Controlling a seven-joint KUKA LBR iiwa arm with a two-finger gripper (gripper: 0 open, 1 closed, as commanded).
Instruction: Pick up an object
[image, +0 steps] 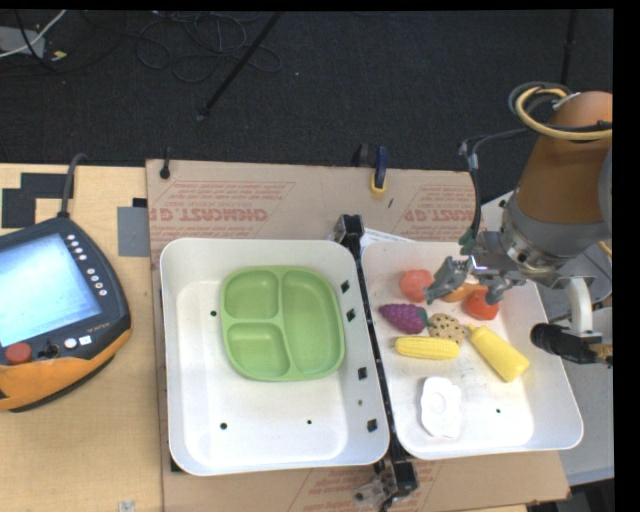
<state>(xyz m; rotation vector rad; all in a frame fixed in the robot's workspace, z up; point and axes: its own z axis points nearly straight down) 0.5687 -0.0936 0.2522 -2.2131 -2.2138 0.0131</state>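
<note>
Gripper: above the far part of the right bin, reaching in from the right; two grey fingers spread apart, released, nothing seen between them; one fingertip hangs just beside the red tomato-like piece, the other sits over an orange-red piece whose shape is partly hidden. Contents of right bin, all toy food: purple grape cluster, lying near the bin's left wall; speckled cookie, just beside the grapes; corn cob, lying flat, long axis running left to right, touching or nearly touching the cookie; yellow block-like piece, long axis on a diagonal from upper left to lower right, near the corn's right end; white rounded item, at the near side, well apart from the gripper. Left bin: holds a green divided plate with three compartments. Bench: carries an orange-edged control pendant at far left, screen lit
</note>
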